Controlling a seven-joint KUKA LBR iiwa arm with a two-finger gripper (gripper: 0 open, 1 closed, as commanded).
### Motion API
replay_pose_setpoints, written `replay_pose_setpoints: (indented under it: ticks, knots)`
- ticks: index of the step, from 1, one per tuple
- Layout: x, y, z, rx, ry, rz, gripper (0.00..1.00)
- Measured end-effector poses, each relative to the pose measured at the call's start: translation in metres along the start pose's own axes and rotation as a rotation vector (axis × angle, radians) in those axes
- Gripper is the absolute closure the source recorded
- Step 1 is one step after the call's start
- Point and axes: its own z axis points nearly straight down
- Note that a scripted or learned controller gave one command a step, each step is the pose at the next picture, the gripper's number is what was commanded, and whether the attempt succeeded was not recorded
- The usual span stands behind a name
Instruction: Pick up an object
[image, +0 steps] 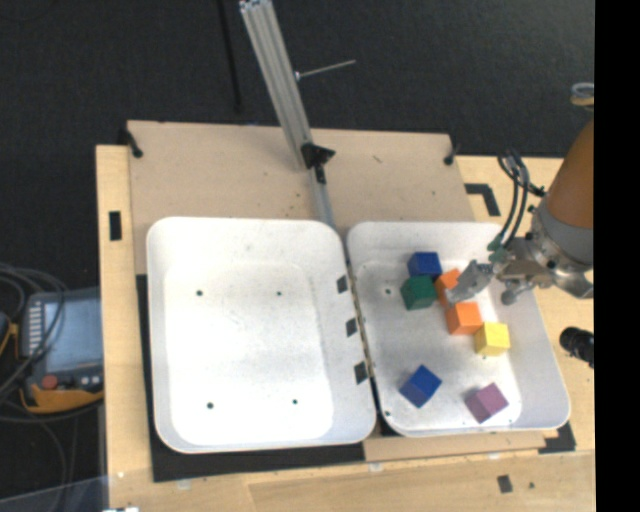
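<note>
Several coloured cubes lie in the right bin (530, 400): a blue cube (424, 264), a green cube (419, 292), an orange cube (463, 317), a yellow cube (492, 338), a second blue cube (421, 385) and a purple cube (487, 401). A smaller orange piece (446, 280) sits between the green cube and the gripper. My gripper (491, 287) hangs over the bin's upper right part, just above the orange cube. It is open, with one finger (469, 283) beside the small orange piece. Nothing sits between the fingers.
The left bin (250, 330) lies beside the right one, with a dividing rim (355, 320) between them. A slanted metal pole (285, 90) rises behind the bins. A control pendant (60, 345) and cables sit at the far left, off the bench.
</note>
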Motion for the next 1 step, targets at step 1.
replay_pose_setpoints:
  ticks: [1]
  knots:
    - [-0.0004, 0.0, -0.0001, -0.001, 0.0, 0.003, 0.0]
